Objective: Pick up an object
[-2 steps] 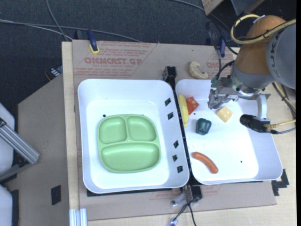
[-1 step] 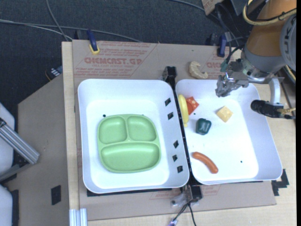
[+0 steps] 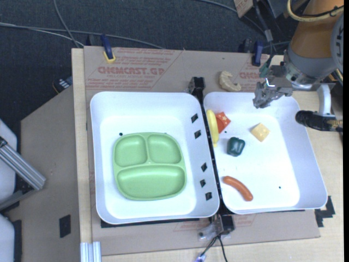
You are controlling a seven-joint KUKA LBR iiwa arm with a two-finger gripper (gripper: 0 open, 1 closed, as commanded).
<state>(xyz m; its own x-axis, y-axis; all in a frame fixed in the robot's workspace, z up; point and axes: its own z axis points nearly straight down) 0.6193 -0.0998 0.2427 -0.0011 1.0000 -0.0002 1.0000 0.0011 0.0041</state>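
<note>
The right white bin [image 3: 305, 168] holds a yellow banana [image 3: 211, 126] along its left wall, a red piece [image 3: 222, 121] beside it, a dark green pepper [image 3: 235, 146], a pale yellow cheese block [image 3: 260, 131] and a red-orange sausage [image 3: 238, 188] near the front. My gripper [image 3: 264, 99] hangs over the bin's far rim, above and apart from the cheese block, with nothing between its fingers.
The left white bin [image 3: 101, 146] carries a green divided plate [image 3: 149, 165]. A beige object [image 3: 229, 81] lies on the cardboard behind the bins. Black clips line the wall between the two bins. Blue clamps stand at the board's back edge.
</note>
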